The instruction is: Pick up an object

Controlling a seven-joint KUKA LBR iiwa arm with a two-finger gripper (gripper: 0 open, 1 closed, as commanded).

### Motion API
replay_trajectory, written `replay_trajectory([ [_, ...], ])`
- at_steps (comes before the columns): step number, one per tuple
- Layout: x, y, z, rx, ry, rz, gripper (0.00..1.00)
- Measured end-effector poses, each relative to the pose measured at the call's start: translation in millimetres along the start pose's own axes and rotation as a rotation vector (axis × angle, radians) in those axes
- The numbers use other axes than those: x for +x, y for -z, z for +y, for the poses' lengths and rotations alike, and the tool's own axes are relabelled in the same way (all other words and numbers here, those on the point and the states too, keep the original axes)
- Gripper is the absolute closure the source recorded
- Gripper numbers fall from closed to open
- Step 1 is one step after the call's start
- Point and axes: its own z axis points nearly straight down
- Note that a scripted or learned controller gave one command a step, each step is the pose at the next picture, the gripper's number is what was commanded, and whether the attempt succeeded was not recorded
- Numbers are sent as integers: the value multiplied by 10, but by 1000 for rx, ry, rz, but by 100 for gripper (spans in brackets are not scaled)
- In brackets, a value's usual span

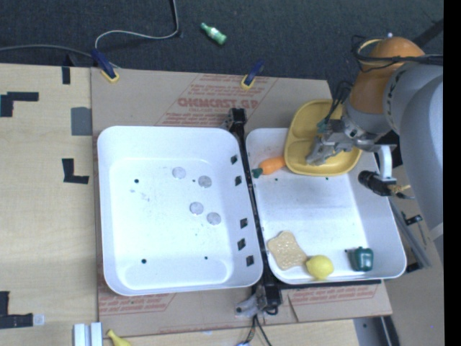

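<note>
Dark carpet-like flooring runs behind your counter [43, 193], which is covered with a cardboard sheet [209, 99] printed in red lettering and held by yellow-and-blue clamps. A cable and a small green item [213, 33] lie on the floor beyond.

Two shallow white bins sit side by side. Your left bin [173, 207] holds only a few round marks on its floor. Your right bin [328, 207] carries the stock: a yellow bowl [306, 139] tilted against the far rim, a small orange carrot-shaped toy [271, 166] just beside it, a tan bread-like slice [287, 249] touching a lemon [319, 267] near the front edge, and a teal block [360, 259] in the front right corner.

Your tool [322, 148] hangs inside the yellow bowl, close to its inner surface. Whether it is open or closed, I cannot tell; nothing is confirmed as held.

Judgement on handling: the bowl appears to be light, rigid plastic with a smooth, likely slippery wall. A pinch over the rim is the sound grasp; a grip inside the curved basin will probably slide off. Being tilted on the bin edge, it may rock or shift under contact. The carrot toy and lemon look small, light and easier to enclose, though the lemon's rounded form may roll.
</note>
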Motion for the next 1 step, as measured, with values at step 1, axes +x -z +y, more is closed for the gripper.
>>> replay_trajectory([
  [1,2,-4,-3,1,0,1,0],
])
